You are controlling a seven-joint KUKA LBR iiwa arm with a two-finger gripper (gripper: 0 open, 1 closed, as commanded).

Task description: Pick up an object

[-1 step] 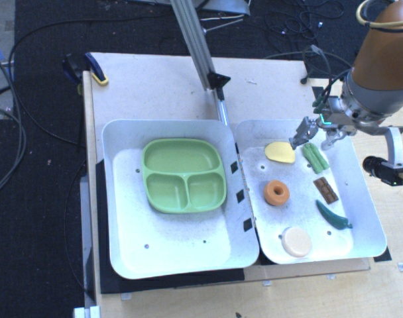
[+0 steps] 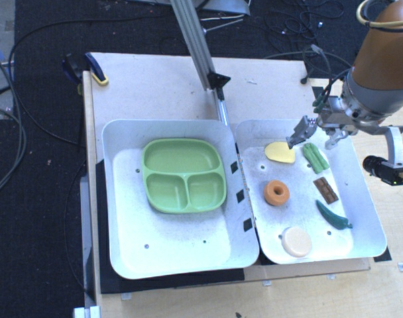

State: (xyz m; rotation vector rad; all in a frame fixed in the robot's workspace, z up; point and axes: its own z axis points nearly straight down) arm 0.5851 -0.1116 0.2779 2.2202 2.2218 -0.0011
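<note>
1. The gripper (image 2: 315, 132) hangs over the back of the right bin (image 2: 367, 204), its fingers spread, one tip close above the yellow piece (image 2: 280, 152); nothing is between them.
2. The yellow piece is flat, pale yellow and rounded, lying near the bin's back left.
3. Just right of it lies a ridged green stick (image 2: 315, 157), slanted.
4. An orange ring (image 2: 276, 193) sits mid-bin; a brown bar (image 2: 325, 189) lies right of it.
5. A dark teal pepper shape (image 2: 332, 215) lies near the right wall, and a cream round disc (image 2: 296, 241) sits at the front.
6. The left bin (image 2: 122, 244) bears a green divided plate (image 2: 185, 175).
</note>
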